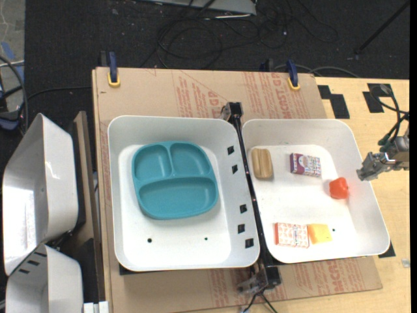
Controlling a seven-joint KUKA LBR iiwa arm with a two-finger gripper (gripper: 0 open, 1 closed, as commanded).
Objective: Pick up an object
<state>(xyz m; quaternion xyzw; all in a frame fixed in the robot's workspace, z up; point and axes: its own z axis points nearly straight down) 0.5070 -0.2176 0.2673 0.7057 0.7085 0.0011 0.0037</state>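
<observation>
The red object [338, 188] lies in the right bin [365, 175], near its right wall. Left of it: purple carton [305, 165], then tan block [262, 163]. The gripper [373, 166] sits just outside that wall; finger state cannot be determined.

Gripper [373, 167]: at the right bin's [365, 150] right rim.
Red ball [339, 188]: just left of gripper.
Purple carton [305, 165]: farther left.
Teal plate [174, 179]: left bin [124, 194], well away.
</observation>
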